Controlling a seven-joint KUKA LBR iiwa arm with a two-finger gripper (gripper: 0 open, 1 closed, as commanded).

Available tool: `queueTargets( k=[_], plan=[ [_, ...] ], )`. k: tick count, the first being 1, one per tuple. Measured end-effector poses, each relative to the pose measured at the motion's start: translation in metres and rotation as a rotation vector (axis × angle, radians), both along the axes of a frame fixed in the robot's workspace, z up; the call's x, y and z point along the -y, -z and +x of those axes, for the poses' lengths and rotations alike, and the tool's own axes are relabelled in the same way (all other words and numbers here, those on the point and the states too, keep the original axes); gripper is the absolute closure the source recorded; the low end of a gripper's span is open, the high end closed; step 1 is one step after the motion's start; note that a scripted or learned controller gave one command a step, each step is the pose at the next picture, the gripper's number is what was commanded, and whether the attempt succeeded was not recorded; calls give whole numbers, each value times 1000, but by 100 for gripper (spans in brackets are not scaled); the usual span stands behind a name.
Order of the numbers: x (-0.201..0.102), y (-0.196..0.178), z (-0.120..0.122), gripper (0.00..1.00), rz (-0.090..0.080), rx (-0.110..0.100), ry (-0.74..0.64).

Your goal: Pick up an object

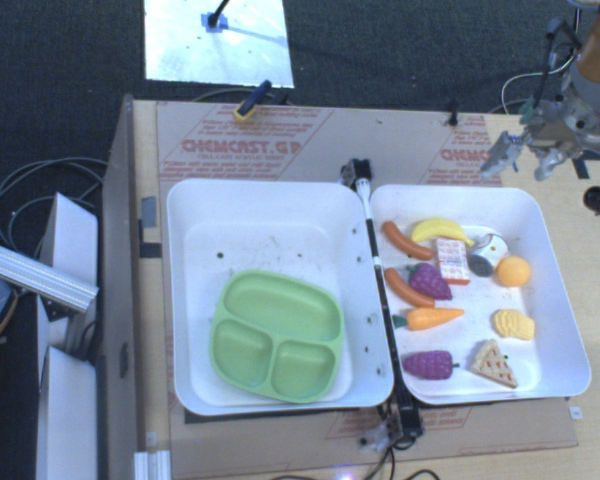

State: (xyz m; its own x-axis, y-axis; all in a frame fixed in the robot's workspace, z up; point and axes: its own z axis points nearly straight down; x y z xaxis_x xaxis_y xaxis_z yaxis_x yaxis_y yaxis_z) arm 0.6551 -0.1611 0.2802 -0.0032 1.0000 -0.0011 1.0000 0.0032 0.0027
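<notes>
The right white bin (555,298) holds several toy foods: a yellow banana (438,230), two orange sausages (405,239), purple grapes (430,281), a carrot (433,318), a second grape bunch (428,365), a pizza slice (495,364), an orange (513,271), a yellow corn piece (514,323), a small box (452,260) and a round grey piece (483,262). My gripper (525,160) hangs above the bench beyond the bin's far right corner, its fingers spread apart with nothing between them.
The left white bin (195,228) holds a green divided plate (277,335). A black divider clamp (360,173) sits between the bins at the far edge. Cables lie at the left, and a yellow-tipped tool (250,103) rests beyond the board.
</notes>
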Motion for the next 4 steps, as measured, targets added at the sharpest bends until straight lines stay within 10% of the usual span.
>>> queueTargets(
  k=[2,3,4],
  plan=[
    [-65,188,10,0,-4,15,-2],
    [-71,190,-30,0,-4,14,1],
    [-70,179,-29,100,-7,18,2]
  ],
)
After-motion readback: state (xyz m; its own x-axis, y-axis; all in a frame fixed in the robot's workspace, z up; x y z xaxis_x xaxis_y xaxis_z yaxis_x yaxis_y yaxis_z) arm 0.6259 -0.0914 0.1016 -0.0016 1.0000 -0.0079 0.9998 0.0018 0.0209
